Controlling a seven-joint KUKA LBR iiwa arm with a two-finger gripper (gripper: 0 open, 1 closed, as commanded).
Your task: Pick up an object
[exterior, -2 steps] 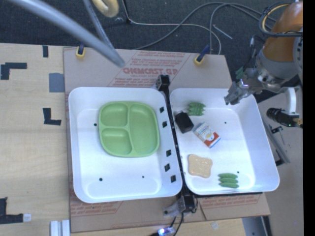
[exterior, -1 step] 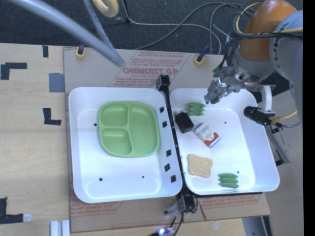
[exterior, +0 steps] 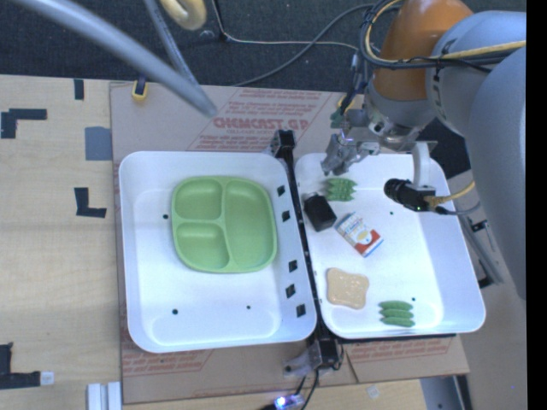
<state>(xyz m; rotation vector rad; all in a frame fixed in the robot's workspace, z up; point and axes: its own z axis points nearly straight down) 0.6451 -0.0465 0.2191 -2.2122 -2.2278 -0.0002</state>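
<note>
My gripper [exterior: 338,162] hangs over the far left part of the right bin [exterior: 444,293], right above a small green leafy item [exterior: 340,188]. Just left of and nearer than that item lies a black block [exterior: 319,212] by the bin's left wall. A small white and red carton [exterior: 358,233] rests in the middle of the bin. Toward the front lie a tan slice of bread [exterior: 347,288] and a green pea pod [exterior: 397,313]. Nothing shows between the gripper's fingers.
The left bin [exterior: 145,314] holds a green divided plate [exterior: 224,224]. A black divider with clips [exterior: 293,254] runs between the two bins. The arm's orange band and grey body fill the upper right.
</note>
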